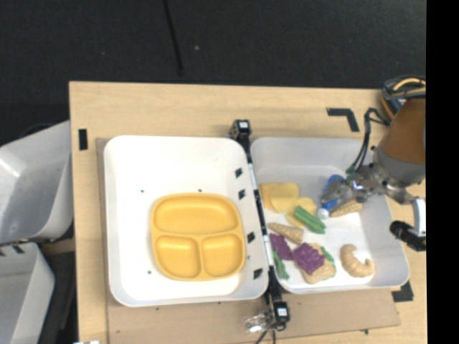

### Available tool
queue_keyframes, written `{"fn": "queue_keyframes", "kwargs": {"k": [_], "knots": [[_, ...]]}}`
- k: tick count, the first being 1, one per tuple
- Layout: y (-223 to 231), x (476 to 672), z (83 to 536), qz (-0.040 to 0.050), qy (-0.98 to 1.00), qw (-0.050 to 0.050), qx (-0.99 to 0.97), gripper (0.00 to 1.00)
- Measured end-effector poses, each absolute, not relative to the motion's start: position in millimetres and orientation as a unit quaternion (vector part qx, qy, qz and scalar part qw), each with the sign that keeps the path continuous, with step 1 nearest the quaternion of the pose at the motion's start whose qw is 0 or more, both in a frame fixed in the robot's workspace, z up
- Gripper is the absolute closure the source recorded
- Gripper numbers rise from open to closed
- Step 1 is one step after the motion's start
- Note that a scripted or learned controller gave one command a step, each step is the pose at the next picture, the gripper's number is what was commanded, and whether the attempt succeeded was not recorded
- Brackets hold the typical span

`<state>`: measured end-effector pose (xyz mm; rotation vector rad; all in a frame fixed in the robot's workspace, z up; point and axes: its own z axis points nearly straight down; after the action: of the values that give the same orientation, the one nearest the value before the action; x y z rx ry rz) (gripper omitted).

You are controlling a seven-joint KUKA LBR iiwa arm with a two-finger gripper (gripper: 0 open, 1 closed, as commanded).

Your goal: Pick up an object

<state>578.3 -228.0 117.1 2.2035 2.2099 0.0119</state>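
Two bins | fingers over right bin toys | grip state unclear | no readable writing

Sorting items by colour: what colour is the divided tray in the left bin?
Yellow divided tray, seen in the camera view.

arm cut off at right edge

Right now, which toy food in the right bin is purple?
The grapes, near the front of the right bin; the others are yellow, green or tan.
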Motion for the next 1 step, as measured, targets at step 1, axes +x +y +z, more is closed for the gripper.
{"fn": "queue_keyframes", "kwargs": {"k": [1], "knots": [[-213.8,566.0,108.7,0.0005,0.706,0.003,0.708,0.00]]}}
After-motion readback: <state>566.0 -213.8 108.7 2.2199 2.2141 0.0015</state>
